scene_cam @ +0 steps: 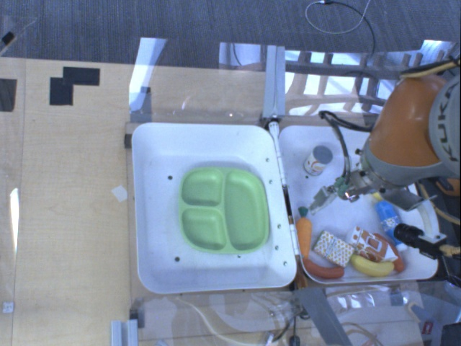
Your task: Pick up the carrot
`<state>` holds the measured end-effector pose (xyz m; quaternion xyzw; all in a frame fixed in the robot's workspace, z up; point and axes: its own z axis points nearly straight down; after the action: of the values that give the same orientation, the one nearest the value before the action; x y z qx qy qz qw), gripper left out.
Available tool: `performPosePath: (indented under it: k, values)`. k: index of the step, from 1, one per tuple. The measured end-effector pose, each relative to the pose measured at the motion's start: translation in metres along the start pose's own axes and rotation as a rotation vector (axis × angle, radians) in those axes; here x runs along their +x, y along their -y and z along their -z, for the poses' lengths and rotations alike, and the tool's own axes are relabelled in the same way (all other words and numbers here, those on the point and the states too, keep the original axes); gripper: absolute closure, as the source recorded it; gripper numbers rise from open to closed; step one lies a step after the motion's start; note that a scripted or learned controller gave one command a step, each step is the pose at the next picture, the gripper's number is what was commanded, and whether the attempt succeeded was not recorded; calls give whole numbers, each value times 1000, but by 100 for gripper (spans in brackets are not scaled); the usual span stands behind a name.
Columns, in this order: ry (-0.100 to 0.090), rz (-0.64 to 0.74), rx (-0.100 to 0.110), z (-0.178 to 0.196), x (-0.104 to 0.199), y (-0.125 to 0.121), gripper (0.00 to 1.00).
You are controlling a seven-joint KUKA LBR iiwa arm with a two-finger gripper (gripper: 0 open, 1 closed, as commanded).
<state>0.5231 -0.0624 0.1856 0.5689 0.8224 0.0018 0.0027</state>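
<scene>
The carrot (pixel 304 236) is orange with a small green top. It lies along the left wall of the right bin (pixel 292 146), pointing toward the front. My gripper (pixel 324 197) hangs over the middle of the right bin, just up and to the right of the carrot's green end, and apart from it. It is angled down toward the carrot's left side. Nothing is seen held in it. The grey and orange arm (pixel 410 132) comes in from the right above the bin.
Near the carrot in the right bin lie a red sausage (pixel 323 270), a checkered box (pixel 333 249), a red-and-white packet (pixel 371 242), a banana (pixel 372 267), a blue bottle (pixel 387 215) and a small can (pixel 315 159). The left bin (pixel 151 193) holds a green divided plate (pixel 225 209).
</scene>
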Motion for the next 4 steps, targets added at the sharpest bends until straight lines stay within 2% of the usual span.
performPosePath:
  k: [1,2,3,4]
  values:
    - [-2,-261,4,-1,65,14,0]
    - [-2,-262,4,-1,65,14,0]
    - [-1,300,2,-1,15,32,0]
    - [8,146,-6,-95,-27,45,0]
